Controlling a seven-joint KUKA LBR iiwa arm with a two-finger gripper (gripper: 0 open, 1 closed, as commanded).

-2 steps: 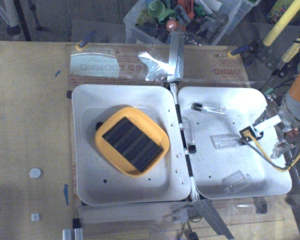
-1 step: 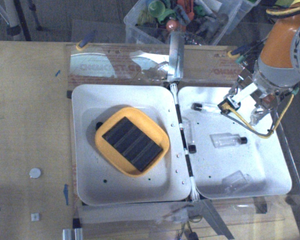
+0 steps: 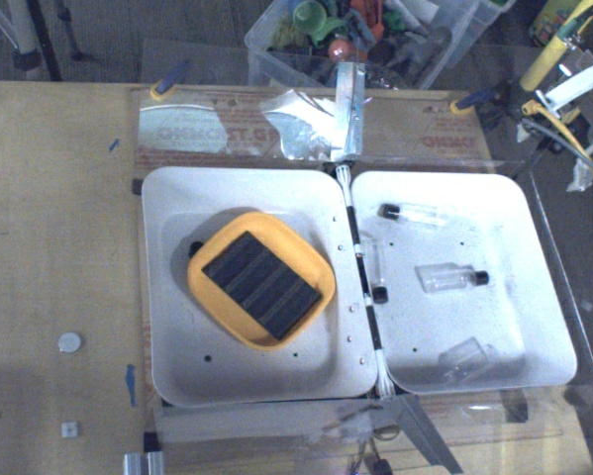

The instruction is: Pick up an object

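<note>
A yellow square object with a dark ribbed top [image 3: 260,278] lies tilted in the left bin [image 3: 167,364]. In the right bin [image 3: 534,265] lie clear plastic vials: one with a black cap at the back [image 3: 410,212], one with a black cap in the middle [image 3: 451,279], a clear one near the front [image 3: 462,355], and one along the divider [image 3: 373,270].
A clear tub of colourful toys [image 3: 375,13] stands behind the bins. Crumpled foil and a metal bar [image 3: 348,112] lie on the cardboard at the back. A small grey disc [image 3: 69,342] rests on the bench at the left. Yellow equipment [image 3: 563,47] is at the upper right.
</note>
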